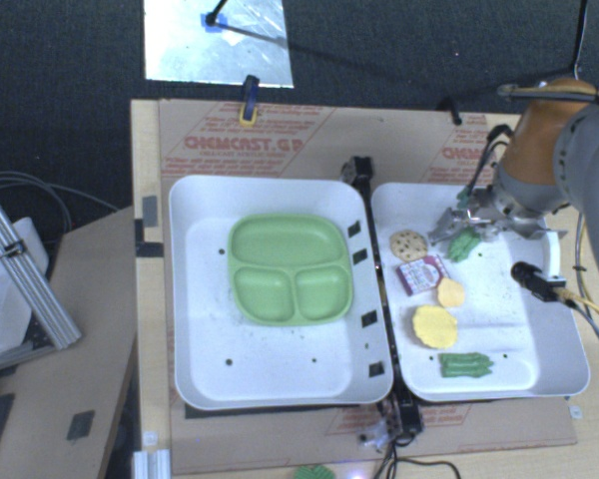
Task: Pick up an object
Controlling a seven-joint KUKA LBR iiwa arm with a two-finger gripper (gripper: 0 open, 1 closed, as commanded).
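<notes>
A dark carpet [70, 68] surrounds the table [150, 297]. A brown printed board [280, 138] tops the table. On the carpet behind lies a shiny foil sheet [218, 28]. An aluminium frame [20, 277] and cables [40, 190] stand at left.

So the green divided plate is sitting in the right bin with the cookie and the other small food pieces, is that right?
Not quite. The camera view shows the green divided plate in the left bin, by itself. The cookie and the other small food pieces are in the right bin, where the arm is reaching.
</notes>
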